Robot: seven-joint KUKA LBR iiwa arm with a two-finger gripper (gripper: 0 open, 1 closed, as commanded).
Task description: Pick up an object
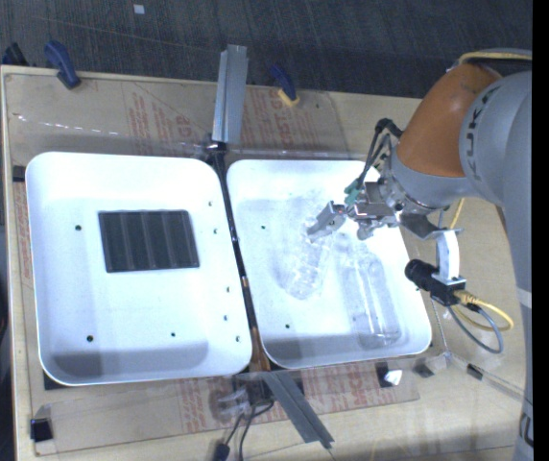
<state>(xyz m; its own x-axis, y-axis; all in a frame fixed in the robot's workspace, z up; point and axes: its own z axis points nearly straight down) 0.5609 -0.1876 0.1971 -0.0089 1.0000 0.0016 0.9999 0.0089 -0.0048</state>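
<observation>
Bench: pale wooden top [111, 392] on a dark floor, with blue clamps along its far edge and two shallow white bins side by side.
Landmark: right bin [255, 257], the one nearer the arm; every place below is given relative to it.
Left bin: sits [54, 257] against the right bin's left wall and holds a dark ribbed tray [148, 240] lying flat.
Arm: grey with an orange band [442, 133], reaching over the right bin's right wall toward its upper middle.
Gripper: hangs [327, 221] above the right bin's upper middle; whether its fingers are spread or pressed together I cannot tell, and nothing can be seen between them.
Objects to pick: two clear plastic things lie on the right bin's floor. One is a bottle-like piece [375, 301] lying lengthwise near the right wall, toward the near corner. The other is a crumpled clear piece [300, 262] in the middle, just below the gripper.
Handling, as a judgement: both look light, thin-walled and slick. A hard squeeze would likely dent or flatten them, and a smooth round side could slide out of the fingers.
Where to take hold, as a judgement: across the bottle's narrow width at mid-length, fingers square to its long axis. The crumpled piece offers folds to pinch, though its outline is hard to read against the white floor.
</observation>
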